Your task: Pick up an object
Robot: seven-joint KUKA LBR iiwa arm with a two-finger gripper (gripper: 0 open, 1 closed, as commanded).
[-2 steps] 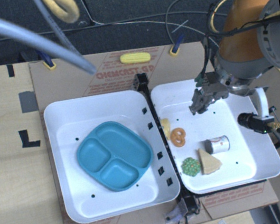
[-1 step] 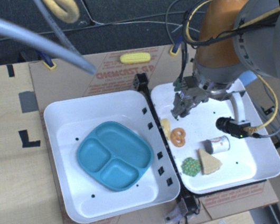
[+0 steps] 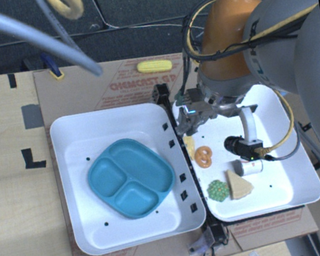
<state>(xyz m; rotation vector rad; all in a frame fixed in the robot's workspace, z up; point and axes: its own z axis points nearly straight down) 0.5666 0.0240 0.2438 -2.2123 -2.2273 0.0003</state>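
Pincer [image 3: 190, 120], grip state unclear, hangs just above the pretzel [image 3: 203, 157].

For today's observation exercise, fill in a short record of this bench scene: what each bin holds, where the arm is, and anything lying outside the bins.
left bin: blue divided plate
right bin: pretzel, green ball, tan wedge
arm: reaching over the right bin, gripper near its upper left corner
outside bins: yellow banana-like object on the cardboard above
gripper fingers: cannot tell
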